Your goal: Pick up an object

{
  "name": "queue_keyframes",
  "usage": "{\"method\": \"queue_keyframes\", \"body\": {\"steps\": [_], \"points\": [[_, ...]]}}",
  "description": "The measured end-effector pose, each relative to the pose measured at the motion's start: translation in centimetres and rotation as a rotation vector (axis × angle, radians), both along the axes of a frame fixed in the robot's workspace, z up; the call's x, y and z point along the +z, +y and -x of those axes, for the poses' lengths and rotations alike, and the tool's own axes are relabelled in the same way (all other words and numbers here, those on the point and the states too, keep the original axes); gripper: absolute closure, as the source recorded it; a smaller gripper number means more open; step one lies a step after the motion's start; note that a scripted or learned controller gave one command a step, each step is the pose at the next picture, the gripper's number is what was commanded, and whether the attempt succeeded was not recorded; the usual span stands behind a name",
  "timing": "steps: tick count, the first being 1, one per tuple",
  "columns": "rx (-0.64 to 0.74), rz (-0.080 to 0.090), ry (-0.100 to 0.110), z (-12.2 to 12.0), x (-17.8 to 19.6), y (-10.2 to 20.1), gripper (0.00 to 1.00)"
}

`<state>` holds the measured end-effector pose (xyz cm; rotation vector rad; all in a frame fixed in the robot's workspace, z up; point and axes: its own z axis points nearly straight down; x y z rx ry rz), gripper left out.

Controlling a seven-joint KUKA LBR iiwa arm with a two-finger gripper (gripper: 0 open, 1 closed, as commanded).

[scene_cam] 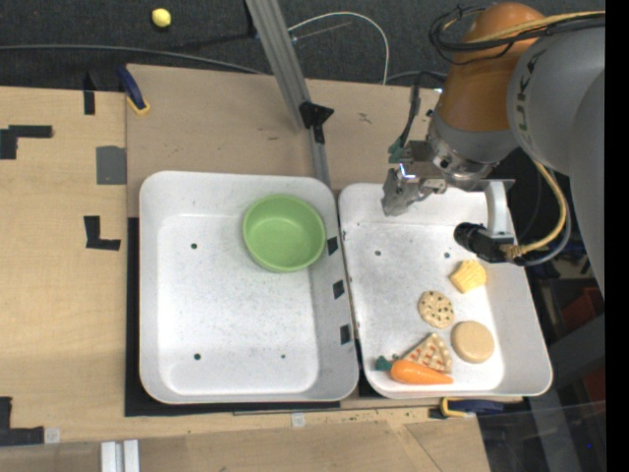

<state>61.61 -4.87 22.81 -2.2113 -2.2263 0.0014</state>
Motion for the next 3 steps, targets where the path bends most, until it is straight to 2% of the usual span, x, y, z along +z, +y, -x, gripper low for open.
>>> {"method": "queue_keyframes", "body": {"steps": [3], "points": [[0.001,0.0,0.0,6.4,1.9,13.9,1.0]]}}
